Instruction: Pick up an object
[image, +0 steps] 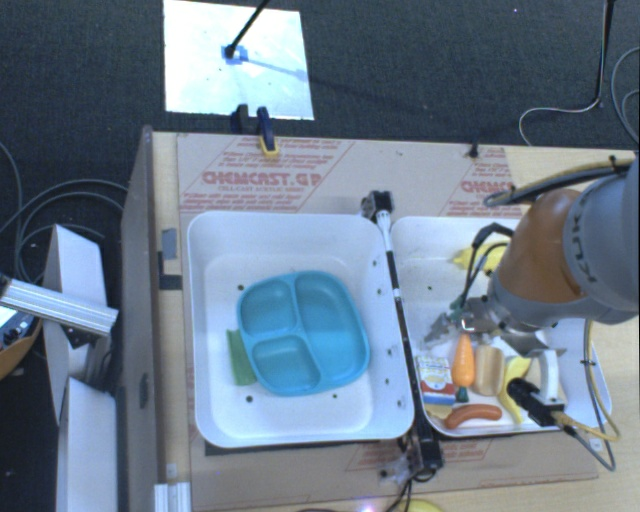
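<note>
You see the gripper (447, 325) low in the right bin (425, 240), its grip state impossible to tell; the toy carrot (463, 361) lies just at its four o'clock, near a sausage (472, 414)

Orange carrot (463, 361) (upright) in right bin (430, 250)

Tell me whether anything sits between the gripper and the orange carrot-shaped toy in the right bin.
Nothing visible does. The gripper hangs just left of and above the orange carrot-shaped toy, with bare white bin floor between them.
</note>
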